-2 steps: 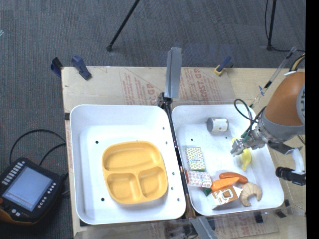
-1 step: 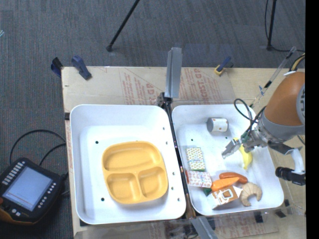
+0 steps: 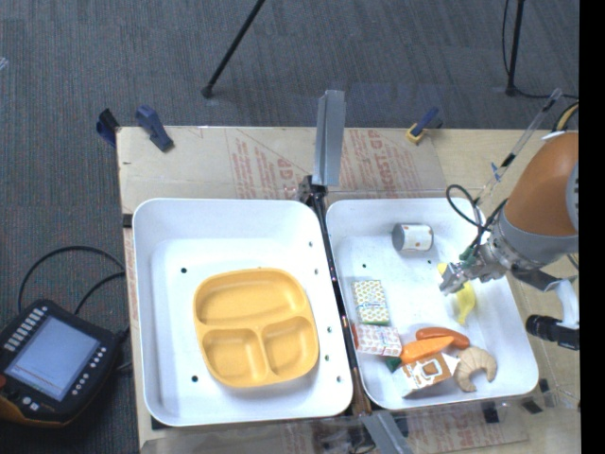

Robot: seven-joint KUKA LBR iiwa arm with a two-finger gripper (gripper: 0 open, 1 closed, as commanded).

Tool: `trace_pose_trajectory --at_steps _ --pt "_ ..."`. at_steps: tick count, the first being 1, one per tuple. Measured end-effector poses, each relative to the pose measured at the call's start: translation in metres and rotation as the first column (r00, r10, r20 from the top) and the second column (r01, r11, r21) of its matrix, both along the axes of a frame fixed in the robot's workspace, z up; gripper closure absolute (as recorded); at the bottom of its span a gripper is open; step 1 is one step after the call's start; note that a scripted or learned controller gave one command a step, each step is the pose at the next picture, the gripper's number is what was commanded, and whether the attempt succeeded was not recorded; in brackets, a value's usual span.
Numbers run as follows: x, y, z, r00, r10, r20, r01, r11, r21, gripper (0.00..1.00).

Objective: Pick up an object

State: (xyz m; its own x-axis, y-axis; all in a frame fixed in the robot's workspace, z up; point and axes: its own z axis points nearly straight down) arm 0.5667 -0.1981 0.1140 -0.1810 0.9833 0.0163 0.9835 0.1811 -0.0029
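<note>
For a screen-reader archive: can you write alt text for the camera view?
A grey robot arm reaches from the right into the right bin, its gripper low over a yellow banana, near a small can, cartons, a carrot and a croissant. The left bin holds a yellow divided plate.

left bin (image 3: 151, 253): divided tray (image 3: 255, 327) | right bin (image 3: 378, 218): cup (image 3: 413, 238) behind, croissant (image 3: 475, 366) front-right
</note>
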Motion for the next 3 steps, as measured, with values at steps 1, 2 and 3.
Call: trace_pose_trajectory --at_steps 1,2,3 --pt "0.065 0.077 0.117 1.000 -0.014 0.006 0.014 1.000 -0.015 1.00" --pt "0.065 0.077 0.116 1.000 -0.014 0.004 0.014 1.000 -0.016 0.00" --pt "0.064 0.029 -0.016 1.000 0.024 0.000 -0.024 1.000 -0.014 0.00"
